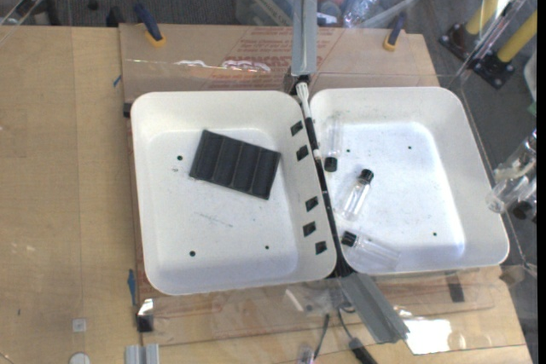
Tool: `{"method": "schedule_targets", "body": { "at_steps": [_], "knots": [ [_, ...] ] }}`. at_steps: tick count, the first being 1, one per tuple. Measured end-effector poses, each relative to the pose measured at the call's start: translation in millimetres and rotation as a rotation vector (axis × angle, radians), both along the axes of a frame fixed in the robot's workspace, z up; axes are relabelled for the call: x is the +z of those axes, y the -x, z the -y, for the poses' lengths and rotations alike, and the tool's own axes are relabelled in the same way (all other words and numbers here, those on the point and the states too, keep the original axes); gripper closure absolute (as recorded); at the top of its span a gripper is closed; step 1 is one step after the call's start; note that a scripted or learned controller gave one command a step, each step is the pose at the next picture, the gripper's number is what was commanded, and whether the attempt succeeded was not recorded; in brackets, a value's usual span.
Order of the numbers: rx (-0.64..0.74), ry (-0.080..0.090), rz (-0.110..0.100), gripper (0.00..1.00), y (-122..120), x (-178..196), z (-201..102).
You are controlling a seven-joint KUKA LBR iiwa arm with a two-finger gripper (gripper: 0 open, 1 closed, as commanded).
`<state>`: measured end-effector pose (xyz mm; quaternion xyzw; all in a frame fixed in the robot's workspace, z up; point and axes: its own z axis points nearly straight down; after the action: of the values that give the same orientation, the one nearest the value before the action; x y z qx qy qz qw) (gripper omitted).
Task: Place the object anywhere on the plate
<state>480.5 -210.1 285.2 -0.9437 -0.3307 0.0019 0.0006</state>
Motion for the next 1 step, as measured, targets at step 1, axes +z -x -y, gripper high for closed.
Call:
{"method": "schedule_targets", "body": {
  "at_steps": [1],
  "knots": [
    [0.001, -0.001, 0.0, 0.0, -0.3, 0.1, -0.6]
  ]
}}
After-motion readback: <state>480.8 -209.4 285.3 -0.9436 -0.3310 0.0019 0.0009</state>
